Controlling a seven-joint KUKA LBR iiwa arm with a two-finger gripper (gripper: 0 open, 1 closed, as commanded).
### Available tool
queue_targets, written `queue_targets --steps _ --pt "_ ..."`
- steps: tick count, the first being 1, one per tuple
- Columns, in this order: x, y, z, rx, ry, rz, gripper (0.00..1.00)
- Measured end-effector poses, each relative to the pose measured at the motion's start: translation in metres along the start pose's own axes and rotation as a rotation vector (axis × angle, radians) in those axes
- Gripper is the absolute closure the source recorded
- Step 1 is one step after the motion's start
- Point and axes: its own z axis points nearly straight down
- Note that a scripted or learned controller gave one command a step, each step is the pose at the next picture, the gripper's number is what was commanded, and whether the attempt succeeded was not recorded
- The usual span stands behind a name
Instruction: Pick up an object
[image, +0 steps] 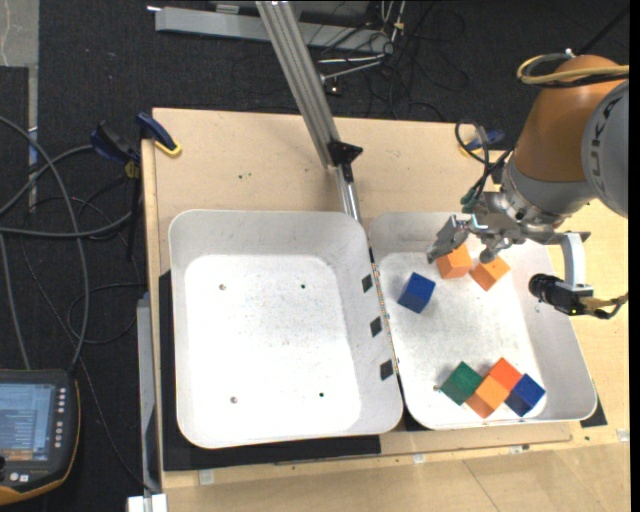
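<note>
Gripper (470, 240) is what I check first: it hangs over the far edge of the right bin (560, 350), carried by the grey arm with its orange band (560, 110) coming in from the right. I cannot tell from this slant whether the jaws are apart or together; nothing shows clearly between them.

Directly under the gripper I see two orange cubes near the bin's far edge: one (455, 262) just below the wrist, the other (489, 272) just beside it toward the right wall. They sit close, perhaps touching. A blue cube (417, 291) lies alone nearer the bin's left wall, tilted on a corner.

Toward the near edge I count a tight cluster: a green cube (462, 383), an orange block (494, 387) against it, and a second blue cube (525, 394) on the right end.

The left bin (190, 330) sits alongside, its rim touching the right one.
</note>
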Motion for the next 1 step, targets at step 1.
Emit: queue_targets --steps 1 --pt "-0.0003 0.0009 -0.0027 -0.004 -0.001 0.001 0.00"
